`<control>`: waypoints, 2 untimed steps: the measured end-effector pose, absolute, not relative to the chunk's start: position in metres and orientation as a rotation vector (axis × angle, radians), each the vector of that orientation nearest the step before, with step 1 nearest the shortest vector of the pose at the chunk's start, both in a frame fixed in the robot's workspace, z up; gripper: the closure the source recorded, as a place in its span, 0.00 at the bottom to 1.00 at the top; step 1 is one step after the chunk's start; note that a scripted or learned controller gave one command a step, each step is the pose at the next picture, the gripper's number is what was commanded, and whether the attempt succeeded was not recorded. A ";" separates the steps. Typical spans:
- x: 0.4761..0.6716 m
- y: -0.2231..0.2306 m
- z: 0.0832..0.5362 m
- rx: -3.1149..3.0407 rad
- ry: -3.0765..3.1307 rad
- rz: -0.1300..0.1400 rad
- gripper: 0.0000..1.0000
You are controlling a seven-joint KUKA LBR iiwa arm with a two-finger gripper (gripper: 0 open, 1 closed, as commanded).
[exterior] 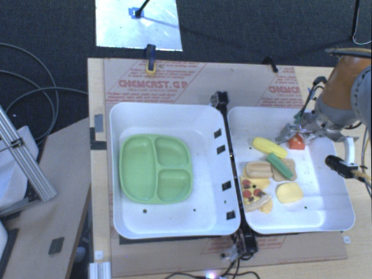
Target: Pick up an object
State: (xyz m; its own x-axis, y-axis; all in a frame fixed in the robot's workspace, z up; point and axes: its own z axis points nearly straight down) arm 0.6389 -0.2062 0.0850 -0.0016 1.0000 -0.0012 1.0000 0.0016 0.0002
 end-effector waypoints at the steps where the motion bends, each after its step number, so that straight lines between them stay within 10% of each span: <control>1: 0.641 -0.207 0.097 2.215 2.220 0.005 1.00; 2: 0.653 -0.206 0.085 2.217 2.226 0.002 1.00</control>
State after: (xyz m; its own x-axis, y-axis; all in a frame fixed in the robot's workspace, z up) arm 0.6530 -0.2061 0.0848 -0.0040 1.0000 0.0008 1.0000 0.0040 0.0011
